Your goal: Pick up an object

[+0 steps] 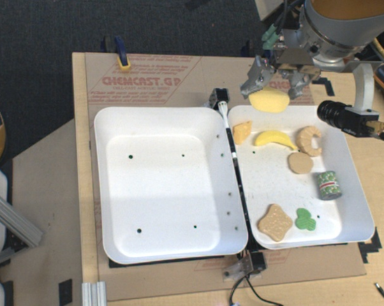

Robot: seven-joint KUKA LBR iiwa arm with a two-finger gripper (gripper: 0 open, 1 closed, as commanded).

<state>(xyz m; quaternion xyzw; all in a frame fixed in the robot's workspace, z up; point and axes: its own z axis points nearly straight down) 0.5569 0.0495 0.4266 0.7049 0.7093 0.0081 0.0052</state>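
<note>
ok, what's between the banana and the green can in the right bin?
In the camera view, a tan round cookie lies between the banana and the green can, apart from both.

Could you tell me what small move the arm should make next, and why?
Probably lift straight up a little. The gripper sits over the right bin's far edge with the yellow lemon-like object between its fingers, so a short raise would test the hold.

Pale yellow lump (269,101) between claw (276,85) fingers
</note>
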